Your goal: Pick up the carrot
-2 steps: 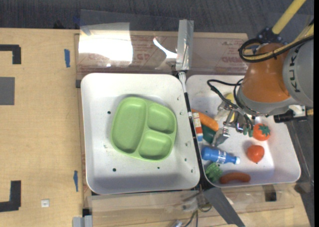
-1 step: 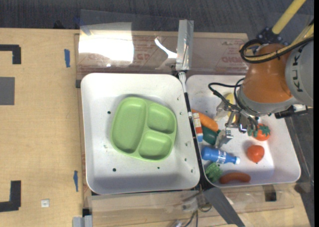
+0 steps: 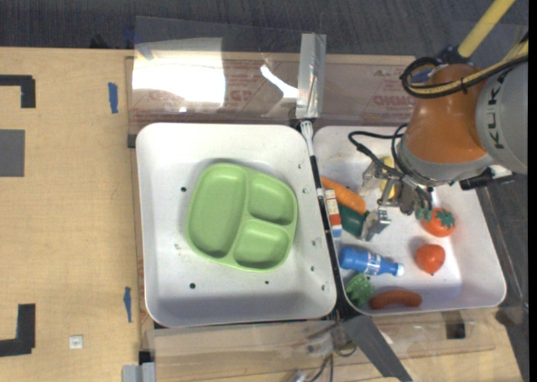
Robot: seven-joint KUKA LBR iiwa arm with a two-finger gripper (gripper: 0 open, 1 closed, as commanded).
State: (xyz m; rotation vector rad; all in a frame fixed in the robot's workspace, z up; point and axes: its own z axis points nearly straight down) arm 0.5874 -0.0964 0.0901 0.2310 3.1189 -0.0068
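Carrot (image 3: 343, 195) lying at right bin's (image 3: 487, 275) left wall; end effector (image 3: 388, 208) just right, low over it, grip state unclear. Approach step; next, centring and closing.

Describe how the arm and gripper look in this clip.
The arm is grey with a broad orange band above the wrist and dark lettering on its side. Black cables loop over the band. The gripper is a small metallic unit with thin wires.

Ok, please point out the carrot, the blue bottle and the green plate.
carrot (image 3: 345, 195), camera view, middle of its orange body.
blue bottle (image 3: 366, 263), camera view, its blue body.
green plate (image 3: 220, 212), camera view, floor of its large compartment.
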